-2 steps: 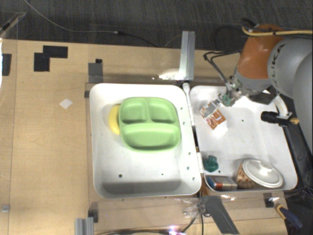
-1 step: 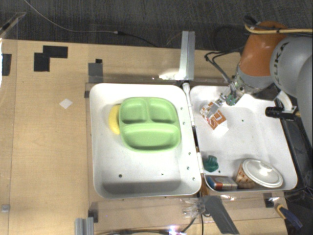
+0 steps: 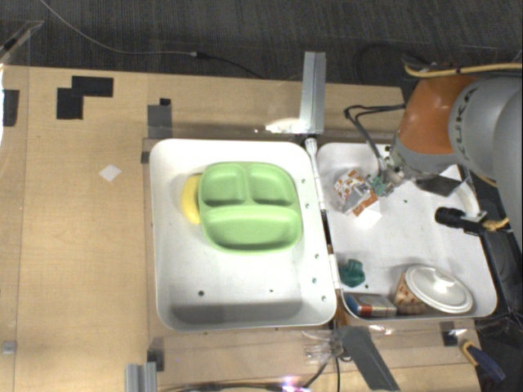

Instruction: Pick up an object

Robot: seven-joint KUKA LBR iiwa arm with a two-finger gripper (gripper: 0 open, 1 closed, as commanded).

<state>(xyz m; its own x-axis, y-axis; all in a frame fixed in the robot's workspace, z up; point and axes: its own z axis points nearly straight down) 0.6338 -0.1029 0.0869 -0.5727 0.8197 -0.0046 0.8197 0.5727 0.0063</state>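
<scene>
Wooden bench (image 3: 73, 243), white bins (image 3: 245, 300), unreadable printed packet (image 3: 353, 192)

One fixed camera looks down at a slant from above the desk (image 3: 73, 219), far enough back to take in both white bins: the left bin (image 3: 237, 292) and the right bin (image 3: 425, 251).

I'm seeing a smooth, matt green plastic tray (image 3: 248, 206) lying in a glossy white plastic bin (image 3: 237, 296) on the pale wooden bench (image 3: 73, 243).
</scene>
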